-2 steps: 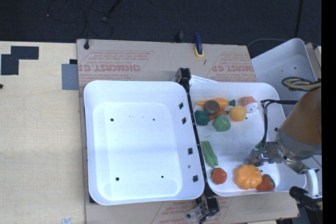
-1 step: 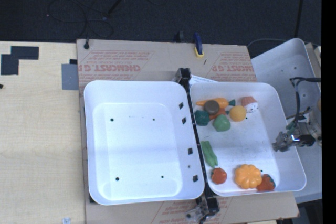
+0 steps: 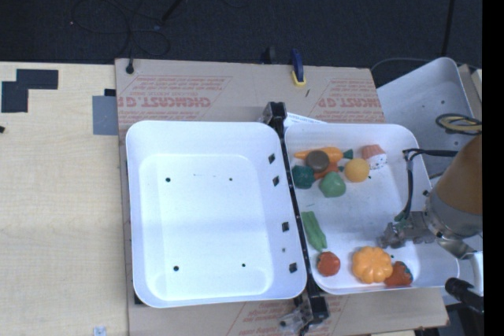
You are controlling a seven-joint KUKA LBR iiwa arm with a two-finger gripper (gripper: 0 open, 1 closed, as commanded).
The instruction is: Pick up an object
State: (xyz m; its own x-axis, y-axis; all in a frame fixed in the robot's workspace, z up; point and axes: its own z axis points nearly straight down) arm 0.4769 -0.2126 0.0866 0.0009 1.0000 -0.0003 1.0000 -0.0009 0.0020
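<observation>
- Dark floor with loose cables lies behind the pale wooden tabletop (image 3: 55, 193), which carries a brown cardboard sheet (image 3: 236, 94) under 2 white bins.
- Left bin (image 3: 206, 212) sits beside the right bin (image 3: 370, 204), their rims touching along a black clamp strip.
- Grey arm (image 3: 465, 201) with its orange band reaches in over the right bin's right rim.
- Gripper (image 3: 398, 236) hangs low inside the right bin, just above the orange pumpkin-shaped toy (image 3: 372, 264); the fingers are too small and dark to tell how far open they are, and nothing shows between them.
- Green cucumber-like piece (image 3: 314, 230) lies near the right bin's left wall.
- Red tomato toy (image 3: 328, 264) sits left of the pumpkin, apart from it.
- Smaller red piece (image 3: 400, 275) touches the pumpkin's right side.
- At the bin's far end cluster a green round toy (image 3: 333, 185), a yellow ball (image 3: 357, 170), a brown disc (image 3: 317, 160) and a pink-and-white piece (image 3: 373, 153).
</observation>
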